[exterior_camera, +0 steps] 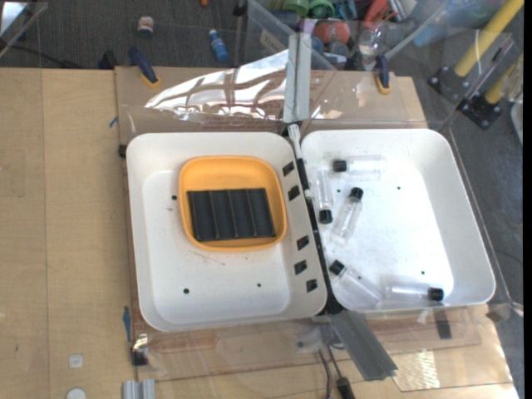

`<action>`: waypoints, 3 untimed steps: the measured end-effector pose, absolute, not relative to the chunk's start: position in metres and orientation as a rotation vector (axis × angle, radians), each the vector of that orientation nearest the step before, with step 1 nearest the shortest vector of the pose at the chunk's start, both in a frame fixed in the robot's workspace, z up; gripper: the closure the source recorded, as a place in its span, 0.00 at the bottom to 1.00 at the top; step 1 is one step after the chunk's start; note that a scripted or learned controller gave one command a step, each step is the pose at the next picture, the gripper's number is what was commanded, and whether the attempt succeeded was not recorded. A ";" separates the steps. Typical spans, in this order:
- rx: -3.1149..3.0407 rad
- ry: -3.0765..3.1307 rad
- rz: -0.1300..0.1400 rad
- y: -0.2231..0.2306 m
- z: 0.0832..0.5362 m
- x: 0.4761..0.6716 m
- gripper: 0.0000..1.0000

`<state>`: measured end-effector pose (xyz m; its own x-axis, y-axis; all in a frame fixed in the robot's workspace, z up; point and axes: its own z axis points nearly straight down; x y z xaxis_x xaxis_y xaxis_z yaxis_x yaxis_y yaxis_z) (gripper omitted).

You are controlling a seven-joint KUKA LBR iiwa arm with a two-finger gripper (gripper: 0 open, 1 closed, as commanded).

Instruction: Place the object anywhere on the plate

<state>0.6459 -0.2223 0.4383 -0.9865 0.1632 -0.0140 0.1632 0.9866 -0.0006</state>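
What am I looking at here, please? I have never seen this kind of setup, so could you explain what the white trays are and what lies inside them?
This is one picture from a camera fixed above a wooden bench, looking down at a slant. On the bench sit two shallow white plastic bins side by side. The left white bin holds an orange rounded plastic plate, and on that plate rests a dark ribbed rectangular rack. The right white bin holds several small clear plastic vials with black caps, lying scattered on their sides; one is near the middle and another lies near the front edge. A robot arm works at this bench: its job is to pick up an object and set it on the plate. Behind the bins stands a clear box of colourful toys.
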 end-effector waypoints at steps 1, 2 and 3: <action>-0.339 3.114 -0.002 -0.222 0.439 0.639 1.00; -0.892 3.004 -0.002 -0.222 0.439 0.632 1.00; -1.395 2.807 -0.002 -0.222 0.438 0.628 1.00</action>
